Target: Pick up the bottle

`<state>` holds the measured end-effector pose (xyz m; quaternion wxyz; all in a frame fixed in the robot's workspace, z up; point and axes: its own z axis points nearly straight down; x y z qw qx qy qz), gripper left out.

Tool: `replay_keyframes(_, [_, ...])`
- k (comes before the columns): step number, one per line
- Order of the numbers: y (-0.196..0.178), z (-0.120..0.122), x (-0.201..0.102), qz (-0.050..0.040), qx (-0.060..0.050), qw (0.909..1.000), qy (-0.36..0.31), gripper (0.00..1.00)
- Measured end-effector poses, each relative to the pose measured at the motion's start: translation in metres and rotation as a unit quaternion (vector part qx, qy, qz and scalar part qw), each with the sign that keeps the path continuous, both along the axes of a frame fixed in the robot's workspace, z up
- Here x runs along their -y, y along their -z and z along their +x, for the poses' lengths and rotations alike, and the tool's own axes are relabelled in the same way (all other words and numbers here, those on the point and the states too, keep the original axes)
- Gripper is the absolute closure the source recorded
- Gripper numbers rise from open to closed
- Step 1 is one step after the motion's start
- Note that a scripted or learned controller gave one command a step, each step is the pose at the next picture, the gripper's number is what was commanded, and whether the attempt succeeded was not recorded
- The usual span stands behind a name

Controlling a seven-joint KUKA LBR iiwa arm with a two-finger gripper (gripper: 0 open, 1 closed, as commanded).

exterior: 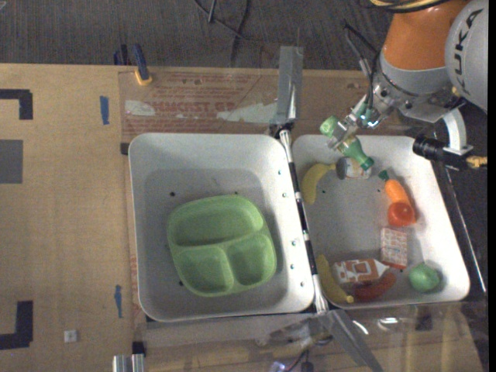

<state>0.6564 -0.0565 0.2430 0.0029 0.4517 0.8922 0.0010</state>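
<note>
The green bottle (347,141) is seen tilted at the far left corner of the right bin (452,231), with the claw (346,132) clenched on its upper part. The grasp appears made; whether the bottle has been lifted clear cannot be told.
</note>
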Motion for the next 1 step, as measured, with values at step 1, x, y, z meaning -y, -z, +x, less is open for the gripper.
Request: replay_keyframes(1, [0.0360,0.0010,-0.0392,0.0003,-0.003,0.9970,-0.078,1.00])
